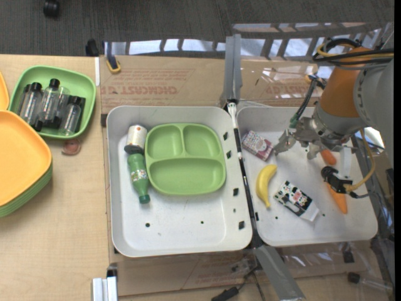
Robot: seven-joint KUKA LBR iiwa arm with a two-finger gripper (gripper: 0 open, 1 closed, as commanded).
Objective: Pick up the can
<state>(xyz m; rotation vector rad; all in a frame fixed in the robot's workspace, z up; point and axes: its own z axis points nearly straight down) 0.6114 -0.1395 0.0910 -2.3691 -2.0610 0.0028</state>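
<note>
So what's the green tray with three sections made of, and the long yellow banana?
The green three-section tray looks like smooth moulded plastic: one even colour, rounded rims, a soft sheen. The long yellow banana has a matte, even yellow skin with a dark tip; it could be real fruit or a plastic toy, the view can't settle it.

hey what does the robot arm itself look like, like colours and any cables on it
The arm is a thick, rounded grey body with a broad orange band above the wrist. Black and yellow cables loop over its top, and a thin dark cable runs down beside the band. At the end sits a grey metal gripper with slim fingers, above the right bin.
</note>
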